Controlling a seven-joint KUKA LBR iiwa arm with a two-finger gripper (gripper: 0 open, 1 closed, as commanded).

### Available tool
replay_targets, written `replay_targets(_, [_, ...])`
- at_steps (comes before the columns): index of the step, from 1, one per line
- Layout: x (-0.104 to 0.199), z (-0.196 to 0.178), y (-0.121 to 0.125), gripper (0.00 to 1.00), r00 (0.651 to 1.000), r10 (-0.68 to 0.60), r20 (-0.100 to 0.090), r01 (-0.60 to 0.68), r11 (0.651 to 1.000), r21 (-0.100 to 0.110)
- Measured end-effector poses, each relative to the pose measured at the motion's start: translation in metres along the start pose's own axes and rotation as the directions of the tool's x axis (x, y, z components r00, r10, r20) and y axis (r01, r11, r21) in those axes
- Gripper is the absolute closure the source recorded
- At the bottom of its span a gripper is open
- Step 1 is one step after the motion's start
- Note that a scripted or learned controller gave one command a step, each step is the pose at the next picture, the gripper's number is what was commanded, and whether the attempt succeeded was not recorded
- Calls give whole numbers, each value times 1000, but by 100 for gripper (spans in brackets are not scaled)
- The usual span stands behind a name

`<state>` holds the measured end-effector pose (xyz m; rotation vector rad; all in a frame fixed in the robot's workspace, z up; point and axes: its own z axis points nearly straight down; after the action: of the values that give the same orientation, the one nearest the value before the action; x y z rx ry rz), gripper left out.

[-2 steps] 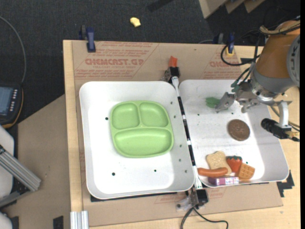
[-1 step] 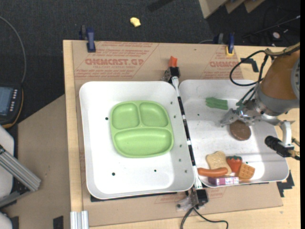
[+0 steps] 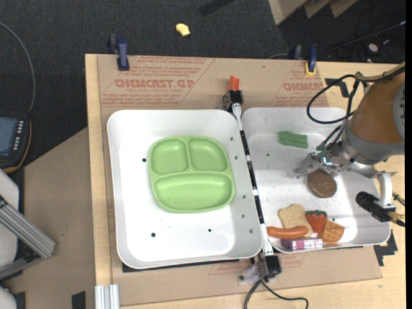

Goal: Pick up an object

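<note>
My gripper (image 3: 315, 167) hangs in the right bin (image 3: 270, 124), low over the upper edge of a brown round patty (image 3: 322, 185). Its grey fingers look spread apart, open, with nothing between them. A green flat piece (image 3: 293, 139) lies just up and left of the gripper. Along the bin's front edge sit a slice of toast (image 3: 293, 215), a red-orange sausage (image 3: 286, 232), a red pepper piece (image 3: 316, 222), an orange cracker (image 3: 333, 231) and a pink piece (image 3: 302, 243). The arm's orange band (image 3: 381, 111) hides the bin's right part.
The left bin (image 3: 129, 224) holds a green three-compartment plate (image 3: 190, 174). A metal divider (image 3: 248, 166) with clamps runs between the bins. Black cables (image 3: 325, 98) loop above the right bin. A black part (image 3: 372, 206) sticks out at the right bin's right edge.
</note>
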<state>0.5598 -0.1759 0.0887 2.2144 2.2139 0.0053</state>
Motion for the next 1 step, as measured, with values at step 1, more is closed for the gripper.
replay_targets(1, [-14,4,-3,0,1000,1,-3,-1,1000,7])
